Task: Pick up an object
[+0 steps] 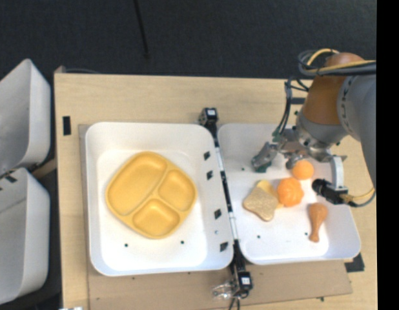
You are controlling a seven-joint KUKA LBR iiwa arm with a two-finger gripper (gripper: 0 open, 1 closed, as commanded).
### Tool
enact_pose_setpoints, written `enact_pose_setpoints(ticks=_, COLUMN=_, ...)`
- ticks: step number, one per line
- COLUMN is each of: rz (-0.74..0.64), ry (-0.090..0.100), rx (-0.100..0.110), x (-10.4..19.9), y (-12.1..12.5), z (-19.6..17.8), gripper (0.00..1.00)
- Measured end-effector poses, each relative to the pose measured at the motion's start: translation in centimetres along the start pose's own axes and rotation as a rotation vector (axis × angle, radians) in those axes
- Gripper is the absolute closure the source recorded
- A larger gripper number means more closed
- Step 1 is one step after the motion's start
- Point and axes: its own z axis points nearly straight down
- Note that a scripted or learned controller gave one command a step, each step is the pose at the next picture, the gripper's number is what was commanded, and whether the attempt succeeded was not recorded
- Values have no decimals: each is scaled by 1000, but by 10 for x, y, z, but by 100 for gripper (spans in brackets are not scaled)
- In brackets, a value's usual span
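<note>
Camera view looks down on the two white bins, so let's sweep from the left. The left bin [96,250] carries a yellow divided plate [151,194] lying flat near its middle, well apart from any action. Crossing the divider into the right bin [296,254], we meet a tan slice of toast [261,202] near the bin's centre, a large orange ball [290,192] touching its right edge, and a smaller orange ball [303,169] just above that. Lower right, near the bin's right wall, a toy drumstick [317,219] lies with its long axis running top to bottom, thick end up.

Now the gripper [277,157]: it hangs over the upper part of the right bin, its jaws spread apart with nothing between them. One dark finger [263,160] reaches toward the left. The key relation, as I read it: the small orange ball sits just to the right of the gripper and slightly toward the bin's near edge, the closest candidate; the toast lies farther down toward the near edge.
</note>
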Motion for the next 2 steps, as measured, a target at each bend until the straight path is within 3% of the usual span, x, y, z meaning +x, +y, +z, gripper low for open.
enact_pose_setpoints(ticks=1, rz=2, ry=1, rx=-6, x=0, y=1, z=-14, gripper=100)
enact_pose_setpoints(ticks=2, rz=3, ry=3, rx=-8, x=-4, y=0, z=-58, gripper=100)
